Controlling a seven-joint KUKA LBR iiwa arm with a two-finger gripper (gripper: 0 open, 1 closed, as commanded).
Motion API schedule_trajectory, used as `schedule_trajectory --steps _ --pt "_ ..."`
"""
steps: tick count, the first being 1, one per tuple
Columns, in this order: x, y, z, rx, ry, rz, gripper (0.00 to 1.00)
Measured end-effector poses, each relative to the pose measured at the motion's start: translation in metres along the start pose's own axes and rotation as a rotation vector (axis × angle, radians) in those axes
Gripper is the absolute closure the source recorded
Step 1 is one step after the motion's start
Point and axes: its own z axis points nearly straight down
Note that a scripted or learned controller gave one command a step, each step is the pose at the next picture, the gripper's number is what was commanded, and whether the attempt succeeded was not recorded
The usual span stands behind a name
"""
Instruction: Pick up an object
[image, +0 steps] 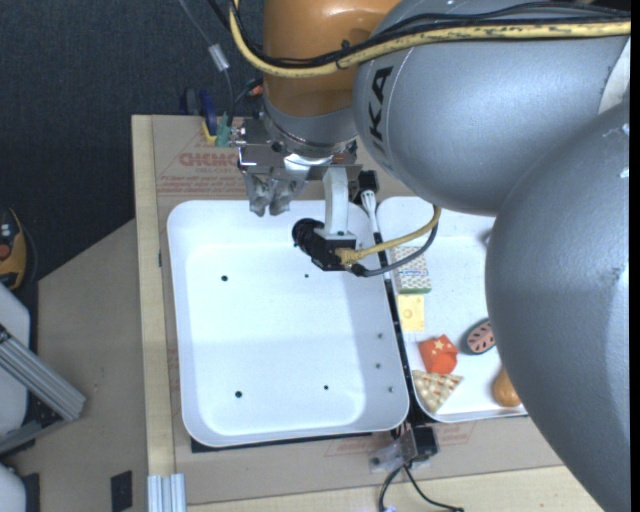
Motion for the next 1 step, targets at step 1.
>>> schedule_trajectory --steps 1 --pt "0.0001 -0.0234 -0.0089 0.000 0.000 0.000 1.00"
